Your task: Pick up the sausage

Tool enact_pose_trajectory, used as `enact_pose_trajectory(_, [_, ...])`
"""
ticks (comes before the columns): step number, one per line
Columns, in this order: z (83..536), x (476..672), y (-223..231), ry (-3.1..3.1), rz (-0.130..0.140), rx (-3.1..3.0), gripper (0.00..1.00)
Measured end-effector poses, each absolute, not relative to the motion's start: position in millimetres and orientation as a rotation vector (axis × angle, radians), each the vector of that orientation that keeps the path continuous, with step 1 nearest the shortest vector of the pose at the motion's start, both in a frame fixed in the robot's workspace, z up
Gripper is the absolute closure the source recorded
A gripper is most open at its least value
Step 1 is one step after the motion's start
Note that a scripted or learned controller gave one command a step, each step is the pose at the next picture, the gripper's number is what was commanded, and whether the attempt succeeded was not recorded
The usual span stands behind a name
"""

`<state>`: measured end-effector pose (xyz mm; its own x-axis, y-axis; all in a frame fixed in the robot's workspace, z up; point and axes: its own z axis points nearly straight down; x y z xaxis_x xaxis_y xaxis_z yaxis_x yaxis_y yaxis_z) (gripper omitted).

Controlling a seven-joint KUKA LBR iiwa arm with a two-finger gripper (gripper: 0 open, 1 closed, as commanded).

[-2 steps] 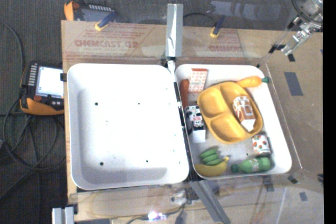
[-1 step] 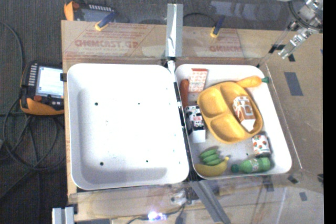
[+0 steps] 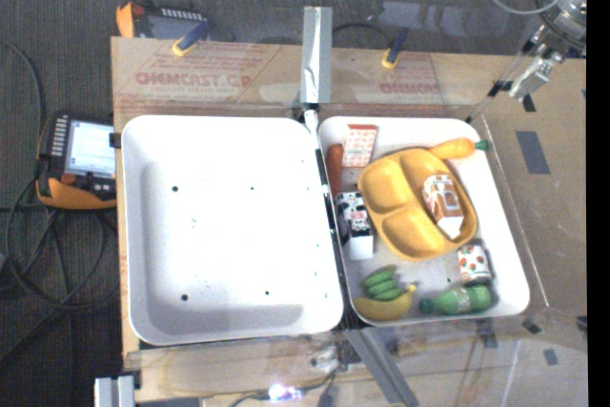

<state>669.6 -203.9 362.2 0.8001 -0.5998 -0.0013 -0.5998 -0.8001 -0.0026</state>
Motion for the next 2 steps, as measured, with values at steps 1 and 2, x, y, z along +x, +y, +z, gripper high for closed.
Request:
enact_pose_trajectory(1, [432, 669.7, -182, 0.626, 0.001, -3.074, 1.0])
enact_pose_trajectory(2, [432, 669.1, -132, 0.685, 0.003, -3.061, 1.0])
